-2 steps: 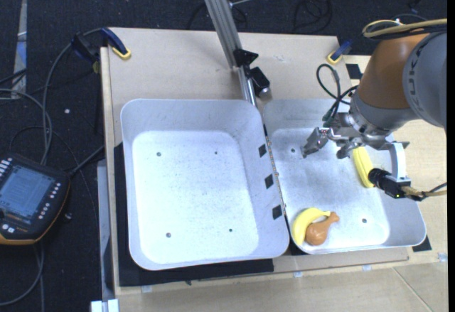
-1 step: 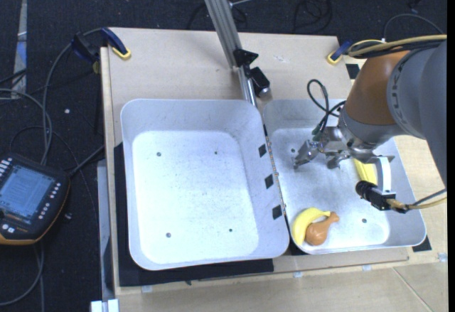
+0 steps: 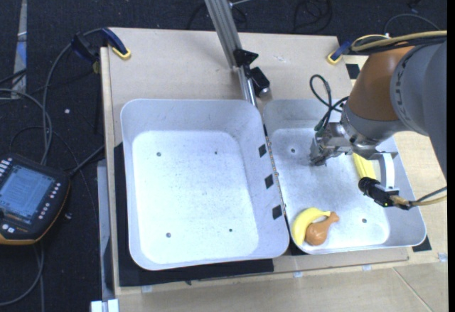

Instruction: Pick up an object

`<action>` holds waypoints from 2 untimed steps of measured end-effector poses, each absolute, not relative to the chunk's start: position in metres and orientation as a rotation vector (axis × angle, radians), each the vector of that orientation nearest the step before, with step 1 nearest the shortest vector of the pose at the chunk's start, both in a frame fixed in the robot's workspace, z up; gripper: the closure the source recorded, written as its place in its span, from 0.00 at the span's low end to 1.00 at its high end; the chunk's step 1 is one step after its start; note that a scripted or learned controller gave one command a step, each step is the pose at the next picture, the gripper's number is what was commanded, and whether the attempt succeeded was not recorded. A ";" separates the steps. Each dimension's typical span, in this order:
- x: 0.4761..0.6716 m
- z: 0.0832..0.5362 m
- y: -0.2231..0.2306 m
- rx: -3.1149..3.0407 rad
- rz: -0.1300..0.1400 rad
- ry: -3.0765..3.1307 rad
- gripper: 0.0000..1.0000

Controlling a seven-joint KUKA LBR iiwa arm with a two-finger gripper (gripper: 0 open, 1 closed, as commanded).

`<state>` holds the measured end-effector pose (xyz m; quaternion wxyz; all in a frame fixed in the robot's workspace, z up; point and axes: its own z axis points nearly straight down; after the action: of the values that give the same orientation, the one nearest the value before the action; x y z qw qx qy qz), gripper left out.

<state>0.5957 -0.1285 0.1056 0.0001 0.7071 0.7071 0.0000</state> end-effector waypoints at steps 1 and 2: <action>0.599 0.163 -0.120 2.218 0.004 2.220 1.00; 0.598 0.210 -0.128 2.219 0.004 2.219 1.00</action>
<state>0.5982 -0.1283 0.2099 0.0017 0.7071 0.7071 0.0011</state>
